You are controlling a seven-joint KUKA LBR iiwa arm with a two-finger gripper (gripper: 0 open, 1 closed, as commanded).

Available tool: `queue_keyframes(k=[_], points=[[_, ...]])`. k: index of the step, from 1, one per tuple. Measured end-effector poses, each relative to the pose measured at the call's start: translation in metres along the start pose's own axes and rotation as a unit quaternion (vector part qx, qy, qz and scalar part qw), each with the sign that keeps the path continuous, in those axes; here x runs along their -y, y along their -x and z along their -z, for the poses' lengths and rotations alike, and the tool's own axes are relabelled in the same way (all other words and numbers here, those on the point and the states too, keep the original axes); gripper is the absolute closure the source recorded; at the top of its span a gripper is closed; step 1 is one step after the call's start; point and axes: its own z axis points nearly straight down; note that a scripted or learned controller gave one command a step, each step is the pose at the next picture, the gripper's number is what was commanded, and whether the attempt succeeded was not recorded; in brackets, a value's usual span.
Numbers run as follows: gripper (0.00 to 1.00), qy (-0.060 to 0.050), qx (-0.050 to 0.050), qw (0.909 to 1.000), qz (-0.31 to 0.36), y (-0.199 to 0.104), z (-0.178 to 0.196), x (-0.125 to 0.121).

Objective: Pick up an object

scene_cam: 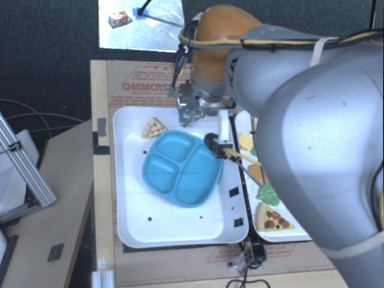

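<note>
Blue plate (pixel 182 167) in left white bin (pixel 129 221), cardboard bench (pixel 72 179), gripper (pixel 189 117) state unclear

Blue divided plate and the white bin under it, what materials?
Blue three-compartment plate: likely moulded plastic, uniform colour, soft sheen, rounded ridges. Left shallow white bin: probably plastic too, smooth semi-gloss with a rounded, formed rim; painted metal can't be ruled out.

Even, bright light, soft shadows; the near arm (pixel 324 131) looms blurred, slightly grainy.
</note>
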Motion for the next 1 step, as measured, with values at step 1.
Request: queue_keyframes(k=[1], points=[[1.00,0.002,0.000,1.0000,0.002,-0.0003,0.0156,-0.0004]])
